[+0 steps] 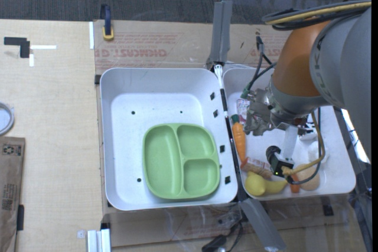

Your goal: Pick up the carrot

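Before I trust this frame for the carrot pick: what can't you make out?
- Gripper: finger state, blocked by the wrist in the camera view.
- Carrot: contact with the gripper unclear; they meet too closely at its upper end.
- Right bin: much of its floor is under the arm.
- Yellow item and neighbours at the front wall: too small and crowded to identify.

Green divided plate (180, 160): smooth matt plastic (faint sheen); white bins (118, 127) glossy plastic; bench (47, 97) pale wood.
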Robot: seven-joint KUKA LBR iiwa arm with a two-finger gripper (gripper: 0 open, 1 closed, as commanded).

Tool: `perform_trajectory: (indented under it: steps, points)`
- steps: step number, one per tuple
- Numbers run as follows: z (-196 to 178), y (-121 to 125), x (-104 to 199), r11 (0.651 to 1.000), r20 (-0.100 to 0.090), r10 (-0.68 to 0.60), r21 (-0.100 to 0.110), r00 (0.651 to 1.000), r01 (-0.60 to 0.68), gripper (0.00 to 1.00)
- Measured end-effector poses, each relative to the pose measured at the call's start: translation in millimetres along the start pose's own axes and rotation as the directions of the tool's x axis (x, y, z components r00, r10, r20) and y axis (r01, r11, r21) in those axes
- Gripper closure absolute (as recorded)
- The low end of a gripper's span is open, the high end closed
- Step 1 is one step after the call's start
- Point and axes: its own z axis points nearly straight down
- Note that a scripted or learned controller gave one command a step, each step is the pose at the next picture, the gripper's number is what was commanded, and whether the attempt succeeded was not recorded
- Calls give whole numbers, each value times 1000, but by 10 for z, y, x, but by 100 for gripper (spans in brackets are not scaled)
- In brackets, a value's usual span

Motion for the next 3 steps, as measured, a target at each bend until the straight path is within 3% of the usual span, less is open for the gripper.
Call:
perform_trajectory:
  steps: [1, 2, 3]
  points:
    - [0, -440, 580, 996, 0, 88, 1, 996, -88, 100]
    - [-117, -402, 244, 943, -1, -333, -1, 943, 333, 100]
    - [-168, -89, 500, 916, 0, -400, -1, 916, 400, 100]
